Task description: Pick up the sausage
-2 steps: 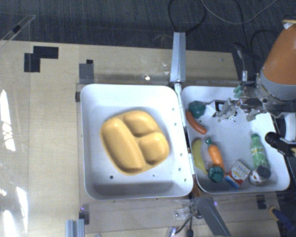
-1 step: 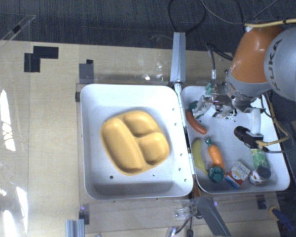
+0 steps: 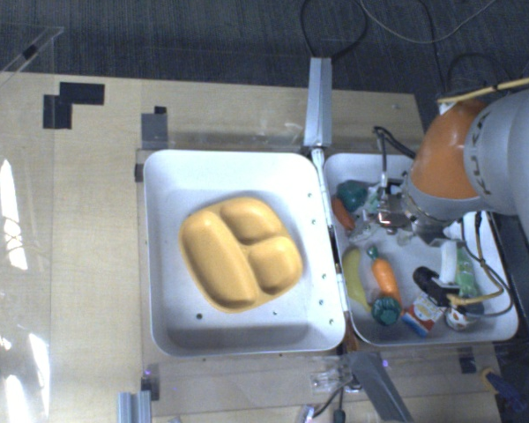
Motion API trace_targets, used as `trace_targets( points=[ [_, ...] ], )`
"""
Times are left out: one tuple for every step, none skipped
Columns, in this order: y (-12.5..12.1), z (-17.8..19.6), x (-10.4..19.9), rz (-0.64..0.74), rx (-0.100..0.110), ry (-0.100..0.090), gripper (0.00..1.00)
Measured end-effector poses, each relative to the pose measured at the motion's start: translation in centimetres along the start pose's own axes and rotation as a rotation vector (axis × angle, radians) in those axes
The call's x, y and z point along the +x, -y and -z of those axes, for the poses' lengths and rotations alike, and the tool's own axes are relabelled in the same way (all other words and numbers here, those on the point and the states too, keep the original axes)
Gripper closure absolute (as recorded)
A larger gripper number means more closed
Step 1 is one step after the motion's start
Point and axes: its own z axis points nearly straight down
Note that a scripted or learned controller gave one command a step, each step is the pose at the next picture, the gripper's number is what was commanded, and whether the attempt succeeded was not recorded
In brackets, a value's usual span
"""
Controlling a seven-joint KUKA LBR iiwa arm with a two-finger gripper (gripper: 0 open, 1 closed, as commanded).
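Arm [image 3: 476,161] reached in from right over right bin [image 3: 502,329]. Gripper [image 3: 381,216] sat low in bin's upper-left part; jaw state could not be told, fingers lost in clutter. Sausage [image 3: 341,211], reddish-orange, lay just left of gripper against bin's left wall, nothing seen gripped. Teal piece [image 3: 353,192] just above-left of gripper. Carrot [image 3: 384,277] below gripper, banana [image 3: 354,276] below-left, second teal piece [image 3: 386,310] farther below. Left bin [image 3: 159,236], well left of gripper, held yellow tray [image 3: 240,252].
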Motion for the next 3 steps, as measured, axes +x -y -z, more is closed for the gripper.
trace_targets(
  points=[
    [-5.3, -0.6, -0.8, -0.077, -0.006, 0.0, 0.0],
    [-5.5, 0.7, -0.6, -0.074, -0.013, -0.002, 1.0],
    [-8.7, -0.3, 0.2, -0.485, 0.007, -0.002, 1.0]
  ],
)
